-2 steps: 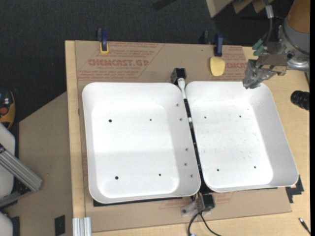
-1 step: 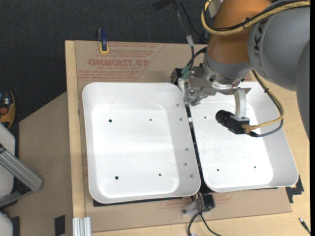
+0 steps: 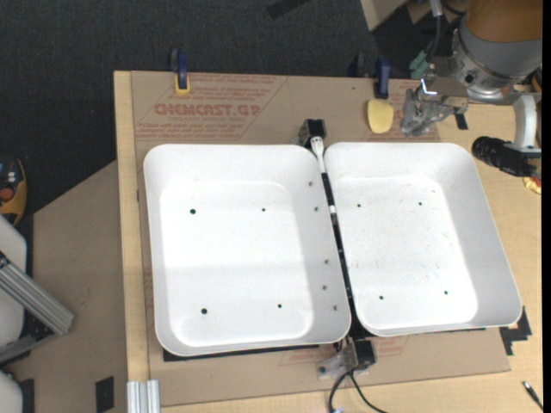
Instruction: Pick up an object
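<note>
Small yellow lump (image 3: 380, 116) lies on the board beyond the right bin (image 3: 482, 231), just left of the gripper (image 3: 419, 114). Looks light, soft; pinch its narrow sides. Finger spread: cannot tell.

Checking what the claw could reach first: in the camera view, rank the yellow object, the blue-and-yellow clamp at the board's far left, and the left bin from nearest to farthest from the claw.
1. Yellow object, on the board just left of the claw.
2. Left bin, lower left across the bench.
3. Blue-and-yellow clamp, far-left board edge.
</note>
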`<state>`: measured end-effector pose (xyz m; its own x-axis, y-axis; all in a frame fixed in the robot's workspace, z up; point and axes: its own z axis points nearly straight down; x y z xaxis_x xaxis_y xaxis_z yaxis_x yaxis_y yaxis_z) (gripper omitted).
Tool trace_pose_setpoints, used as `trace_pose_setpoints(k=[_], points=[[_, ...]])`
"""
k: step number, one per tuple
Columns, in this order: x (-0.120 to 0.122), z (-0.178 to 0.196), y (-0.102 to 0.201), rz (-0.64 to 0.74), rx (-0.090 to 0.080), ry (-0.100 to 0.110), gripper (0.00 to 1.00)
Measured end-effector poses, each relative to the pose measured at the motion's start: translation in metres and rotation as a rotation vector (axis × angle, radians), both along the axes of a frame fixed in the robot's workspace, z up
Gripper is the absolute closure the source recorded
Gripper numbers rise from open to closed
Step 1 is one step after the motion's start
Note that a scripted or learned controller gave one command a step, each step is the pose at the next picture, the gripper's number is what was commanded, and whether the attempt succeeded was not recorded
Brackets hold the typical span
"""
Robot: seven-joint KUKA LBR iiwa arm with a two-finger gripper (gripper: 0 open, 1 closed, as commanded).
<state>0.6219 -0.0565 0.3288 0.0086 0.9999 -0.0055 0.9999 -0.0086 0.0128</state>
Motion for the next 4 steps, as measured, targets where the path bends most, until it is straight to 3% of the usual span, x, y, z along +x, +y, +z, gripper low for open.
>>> trace_pose_setpoints(k=[1, 2, 3, 4], points=[[0.046, -0.076, 0.038, 0.012, 0.006, 0.015, 1.0], [0.046, 0.075, 0.084, 0.015, 0.007, -0.007, 1.0], [0.043, -0.058, 0.128, 0.012, 0.006, 0.023, 1.0], [0.027, -0.035, 0.11, 0.008, 0.006, 0.016, 1.0]])
